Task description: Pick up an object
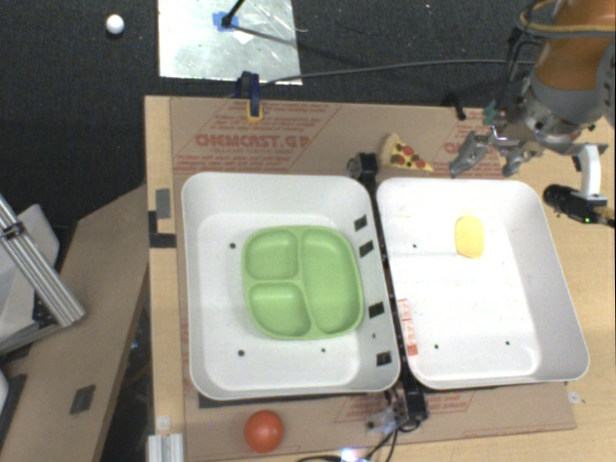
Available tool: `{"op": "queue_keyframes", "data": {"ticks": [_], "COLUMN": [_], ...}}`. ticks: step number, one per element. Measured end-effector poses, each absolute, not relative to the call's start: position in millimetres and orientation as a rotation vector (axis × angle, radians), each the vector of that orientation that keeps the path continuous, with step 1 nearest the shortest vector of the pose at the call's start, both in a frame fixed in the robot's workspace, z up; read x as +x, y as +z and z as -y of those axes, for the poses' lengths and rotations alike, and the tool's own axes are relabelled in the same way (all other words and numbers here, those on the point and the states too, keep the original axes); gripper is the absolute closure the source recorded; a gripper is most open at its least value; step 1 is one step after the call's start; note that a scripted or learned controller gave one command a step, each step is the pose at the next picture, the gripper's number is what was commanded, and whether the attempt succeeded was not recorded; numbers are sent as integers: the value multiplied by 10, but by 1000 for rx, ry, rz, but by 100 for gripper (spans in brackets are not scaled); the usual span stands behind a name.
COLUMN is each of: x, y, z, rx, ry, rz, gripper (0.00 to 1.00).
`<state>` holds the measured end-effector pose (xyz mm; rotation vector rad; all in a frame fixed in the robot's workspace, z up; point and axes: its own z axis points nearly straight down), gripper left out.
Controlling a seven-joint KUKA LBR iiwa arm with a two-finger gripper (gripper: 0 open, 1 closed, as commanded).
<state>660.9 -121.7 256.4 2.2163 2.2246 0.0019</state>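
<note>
While the tool (492, 156) hangs spread apart and unladen, the yellow object (469, 236) at its six o'clock remains ungrasped.

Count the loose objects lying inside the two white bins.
2. A green divided plate lies in the left bin, and a small yellow object lies in the right bin, toward its far side. Nothing seems hidden.

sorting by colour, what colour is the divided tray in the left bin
Light green divided tray, seen in the camera view.
</note>
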Motion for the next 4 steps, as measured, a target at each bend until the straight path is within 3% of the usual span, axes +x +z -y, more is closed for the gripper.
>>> {"op": "queue_keyframes", "data": {"ticks": [3,4], "x": [6628,6644], "y": [879,1019], "z": [1090,1091], "rx": [2215,2209], "ry": [0,6], "rz": [-2228,-2227], "gripper": [0,100]}}
